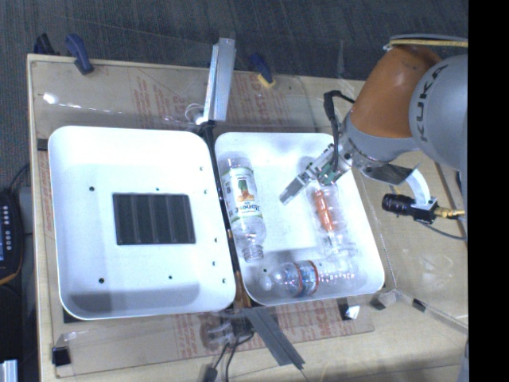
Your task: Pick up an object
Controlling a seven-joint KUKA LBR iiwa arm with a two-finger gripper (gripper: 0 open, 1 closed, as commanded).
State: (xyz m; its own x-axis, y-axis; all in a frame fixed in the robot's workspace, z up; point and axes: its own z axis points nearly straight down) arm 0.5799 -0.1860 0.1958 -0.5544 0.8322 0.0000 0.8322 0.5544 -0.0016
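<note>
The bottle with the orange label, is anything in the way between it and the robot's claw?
Nothing visible is in the way. The gripper hangs in the right bin, right beside the upper end of the orange-label bottle. The other two bottles lie off to the side.

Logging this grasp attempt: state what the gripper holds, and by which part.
Nothing is held. The gripper hangs above the right bin, beside the orange-labelled bottle, with nothing between its fingers.

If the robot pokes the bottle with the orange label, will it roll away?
Probably a little. The orange-label bottle lies on its side in the right bin, and round bottles tend to roll. It looks like clear, thin plastic, so it is likely light and slippery, and it may squash. The bin's wall beside it should stop it going far.
</note>
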